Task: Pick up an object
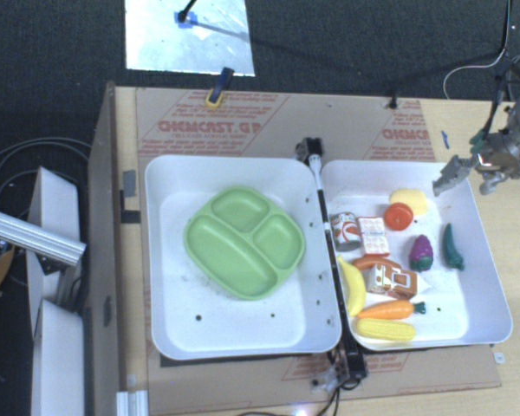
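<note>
Currently the grey two-finger gripper (453, 177) hovers, grip state unclear, over the right white shallow bin (485, 271) near the small round yellow toy lemon (411, 199), so this reads as approach; next needs descent onto an item.

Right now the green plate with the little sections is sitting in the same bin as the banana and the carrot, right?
Not quite. The camera view shows the green plate alone in the left bin. The banana and the carrot lie in the right bin, with the other toy foods.
</note>
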Controlling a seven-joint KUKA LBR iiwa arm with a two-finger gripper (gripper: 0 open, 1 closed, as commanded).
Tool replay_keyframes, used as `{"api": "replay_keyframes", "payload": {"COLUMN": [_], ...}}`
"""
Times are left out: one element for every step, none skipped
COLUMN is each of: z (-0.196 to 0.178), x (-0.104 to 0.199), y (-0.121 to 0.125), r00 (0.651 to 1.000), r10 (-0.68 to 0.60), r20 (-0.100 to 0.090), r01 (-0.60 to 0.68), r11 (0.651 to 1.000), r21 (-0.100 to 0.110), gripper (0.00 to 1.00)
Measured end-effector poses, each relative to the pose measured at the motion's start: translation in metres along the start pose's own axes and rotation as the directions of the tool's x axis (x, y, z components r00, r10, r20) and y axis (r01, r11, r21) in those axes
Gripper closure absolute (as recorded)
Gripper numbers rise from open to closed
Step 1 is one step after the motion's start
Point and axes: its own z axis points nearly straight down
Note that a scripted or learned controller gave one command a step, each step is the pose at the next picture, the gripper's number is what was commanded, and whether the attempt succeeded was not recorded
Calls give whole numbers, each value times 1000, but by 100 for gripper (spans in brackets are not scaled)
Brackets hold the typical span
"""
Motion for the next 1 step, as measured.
{"api": "replay_keyframes", "payload": {"z": [82], "x": [32], "y": [30], "r00": [1000], "r10": [-4], "r20": [-2], "r01": [4], "r11": [1000], "r21": [4], "gripper": [0]}}
